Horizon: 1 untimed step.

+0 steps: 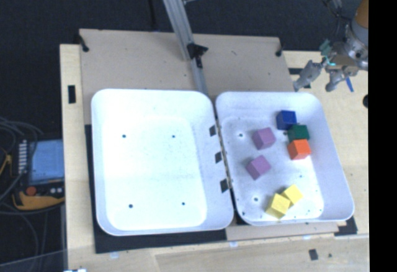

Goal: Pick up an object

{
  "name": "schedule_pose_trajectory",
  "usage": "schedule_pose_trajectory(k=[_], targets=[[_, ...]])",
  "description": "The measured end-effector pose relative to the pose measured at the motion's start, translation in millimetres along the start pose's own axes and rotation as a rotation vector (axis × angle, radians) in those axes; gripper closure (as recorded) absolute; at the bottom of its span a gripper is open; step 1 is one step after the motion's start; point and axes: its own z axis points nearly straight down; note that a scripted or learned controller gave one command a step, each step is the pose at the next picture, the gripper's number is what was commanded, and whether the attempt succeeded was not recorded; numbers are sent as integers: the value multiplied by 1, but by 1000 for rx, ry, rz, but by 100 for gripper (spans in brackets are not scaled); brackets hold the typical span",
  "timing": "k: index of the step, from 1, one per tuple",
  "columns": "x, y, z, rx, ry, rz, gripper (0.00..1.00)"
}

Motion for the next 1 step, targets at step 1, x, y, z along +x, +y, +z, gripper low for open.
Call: schedule_pose_trajectory(k=[1], targets=[[0,0,0,1,0,-3,0]])
